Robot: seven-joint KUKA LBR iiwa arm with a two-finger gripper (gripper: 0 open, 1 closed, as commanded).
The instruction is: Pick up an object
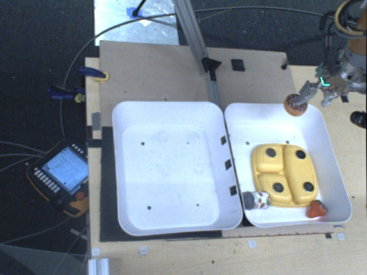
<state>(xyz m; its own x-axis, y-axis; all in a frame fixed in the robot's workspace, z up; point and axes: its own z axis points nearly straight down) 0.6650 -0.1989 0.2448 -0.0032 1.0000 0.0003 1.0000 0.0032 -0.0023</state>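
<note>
The bench (172, 73) carries two white bins side by side. The left bin (169, 165) sits next to the right bin (287, 165), which holds a yellow four-lobed tray (285, 174). A small grey-and-spotted object (256, 200) lies at that tray's lower left, a small red object (316, 209) at its lower right. The arm (351, 39) hangs over the right bin's far corner; its jaws (314, 90) grip a small round orange-brown object (296, 104), lifted above the bin's rim.
</note>
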